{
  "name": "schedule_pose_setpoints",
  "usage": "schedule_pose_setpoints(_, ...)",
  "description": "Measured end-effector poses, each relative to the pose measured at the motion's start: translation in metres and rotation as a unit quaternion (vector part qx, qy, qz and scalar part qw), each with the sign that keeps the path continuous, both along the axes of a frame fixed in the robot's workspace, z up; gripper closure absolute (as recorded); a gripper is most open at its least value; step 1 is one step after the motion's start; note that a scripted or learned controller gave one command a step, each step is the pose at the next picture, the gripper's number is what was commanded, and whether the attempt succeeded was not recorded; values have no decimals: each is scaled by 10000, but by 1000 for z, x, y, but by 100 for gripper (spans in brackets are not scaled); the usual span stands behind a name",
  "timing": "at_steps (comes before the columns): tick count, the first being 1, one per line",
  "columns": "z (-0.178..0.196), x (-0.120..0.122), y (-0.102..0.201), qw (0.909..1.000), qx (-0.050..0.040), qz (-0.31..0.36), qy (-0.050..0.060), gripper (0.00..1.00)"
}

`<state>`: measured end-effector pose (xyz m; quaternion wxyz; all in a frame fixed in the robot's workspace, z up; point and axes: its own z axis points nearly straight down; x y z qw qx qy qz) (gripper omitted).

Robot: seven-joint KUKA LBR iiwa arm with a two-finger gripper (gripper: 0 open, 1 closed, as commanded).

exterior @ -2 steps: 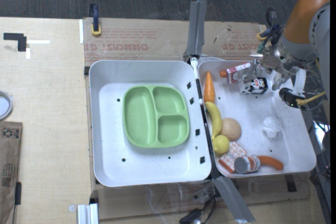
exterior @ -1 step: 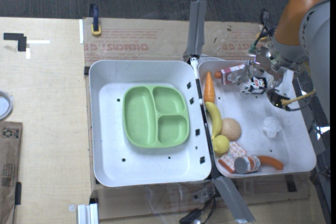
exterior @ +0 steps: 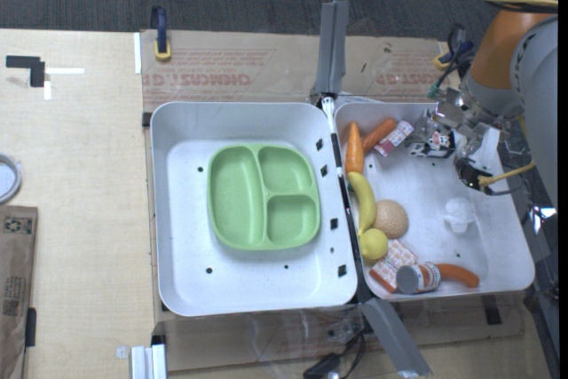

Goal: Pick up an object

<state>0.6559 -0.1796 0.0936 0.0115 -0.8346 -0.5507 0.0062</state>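
The gripper (exterior: 435,140) hovers at the upper right of the right bin (exterior: 497,231) – finger state cannot be determined. The nearest candidate, a red-and-white packet (exterior: 395,138), lies just left of it by the bin's top edge – long axis slanting up-right toward the gripper

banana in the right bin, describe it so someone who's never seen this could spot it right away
Look in the right bin, along its left wall beside the divider. The banana lies there lengthwise, between the carrot above and the lemon below. It is the only long, curved yellow item; the lemon is round.
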Motion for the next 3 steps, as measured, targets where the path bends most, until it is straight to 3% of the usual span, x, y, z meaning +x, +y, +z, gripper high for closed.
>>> schedule_pose_setpoints(1,9,0,1,10000,0,16,8,100)
schedule_pose_setpoints(2,108,3,75,9975,-56,697,-112,100)
schedule_pose_setpoints(3,108,3,75,9975,-57,696,-111,0)
